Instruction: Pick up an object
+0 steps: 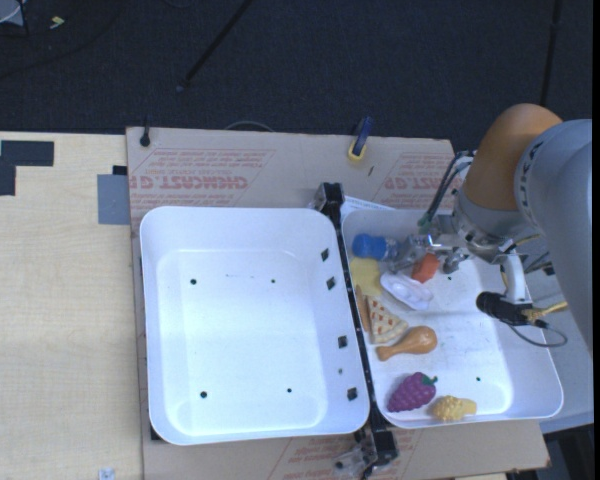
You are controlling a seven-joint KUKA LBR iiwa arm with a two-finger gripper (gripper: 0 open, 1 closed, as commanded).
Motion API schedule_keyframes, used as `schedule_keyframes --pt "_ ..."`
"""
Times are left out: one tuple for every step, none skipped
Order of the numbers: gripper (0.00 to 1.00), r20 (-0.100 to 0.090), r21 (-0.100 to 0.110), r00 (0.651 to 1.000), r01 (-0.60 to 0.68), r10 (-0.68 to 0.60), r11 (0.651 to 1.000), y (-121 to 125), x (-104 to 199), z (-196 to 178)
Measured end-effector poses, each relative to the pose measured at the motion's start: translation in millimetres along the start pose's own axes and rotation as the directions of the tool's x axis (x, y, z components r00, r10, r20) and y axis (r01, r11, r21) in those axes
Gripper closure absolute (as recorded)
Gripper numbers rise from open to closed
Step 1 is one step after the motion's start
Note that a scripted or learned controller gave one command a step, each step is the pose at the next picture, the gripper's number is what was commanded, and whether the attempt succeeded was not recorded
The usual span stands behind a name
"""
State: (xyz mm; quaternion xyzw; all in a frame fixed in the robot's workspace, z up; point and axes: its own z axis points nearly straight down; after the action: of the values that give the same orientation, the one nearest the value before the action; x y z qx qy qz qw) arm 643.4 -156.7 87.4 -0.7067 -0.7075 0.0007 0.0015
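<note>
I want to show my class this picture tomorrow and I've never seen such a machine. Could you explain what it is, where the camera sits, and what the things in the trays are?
This is one photo from a camera fixed above a bench, looking down at a slant. The large grey robot arm with an orange band reaches in from the right. Its claw is low over the right shallow white bin, close to a small red-orange toy; whether it grips anything is not clear. That bin also holds a blue toy, a pizza-slice toy, a brown drumstick toy, a purple grape bunch and a yellow lumpy toy. Beside it sits the left white bin.
</note>
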Motion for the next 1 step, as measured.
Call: schedule_keyframes --pt "0.0 0.002 -0.001 1.0 -0.001 0.001 1.0 0.2 -27.9 -0.2"
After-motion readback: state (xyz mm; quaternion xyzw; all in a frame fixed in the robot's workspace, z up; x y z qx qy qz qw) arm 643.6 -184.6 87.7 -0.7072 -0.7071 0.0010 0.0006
